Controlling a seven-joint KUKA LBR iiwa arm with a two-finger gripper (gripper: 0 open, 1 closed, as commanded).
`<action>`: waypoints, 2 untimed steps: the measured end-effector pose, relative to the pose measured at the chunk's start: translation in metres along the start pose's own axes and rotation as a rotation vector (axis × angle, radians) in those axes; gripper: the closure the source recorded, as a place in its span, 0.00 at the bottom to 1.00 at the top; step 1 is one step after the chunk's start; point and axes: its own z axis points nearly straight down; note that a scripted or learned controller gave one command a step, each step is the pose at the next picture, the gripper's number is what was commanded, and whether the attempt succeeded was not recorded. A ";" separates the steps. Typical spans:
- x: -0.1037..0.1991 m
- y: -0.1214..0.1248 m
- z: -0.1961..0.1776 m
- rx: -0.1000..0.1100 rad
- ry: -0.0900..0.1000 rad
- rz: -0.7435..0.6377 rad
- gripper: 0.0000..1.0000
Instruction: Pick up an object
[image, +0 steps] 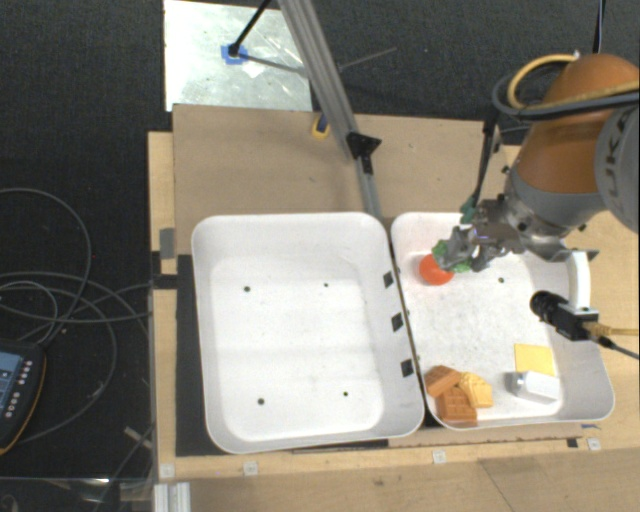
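Bench (260, 160), one, brown top, carrying two shallow white bins side by side, their long edges meeting at the middle.

1. Left bin (290, 330): white, with a few small dark dots on its floor.
2. Right bin (480, 335): white, holding items 3 to 6.
3. Orange ball (433, 271): small and round, near the far left corner of the right bin, close to the edge shared with the left bin.
4. Waffle pieces (456, 392): orange-brown and gridded, heaped at the near left corner of the right bin.
5. Yellow block (534, 358): flat and square, towards the near right corner.
6. Grey-white piece (530, 385): just beside the yellow block on its near side (too small to identify).
7. Arm (575, 140): grey with an orange band, reaching in over the far right edge of the right bin.
8. Gripper (458, 255): low over the far part of the right bin, against the orange ball's upper right side; whether it is wide, narrow or holding the ball cannot be told.
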 end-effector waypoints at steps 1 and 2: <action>0.045 0.029 0.020 0.002 -0.001 0.001 1.00; 0.081 0.053 0.029 0.001 -0.001 0.002 1.00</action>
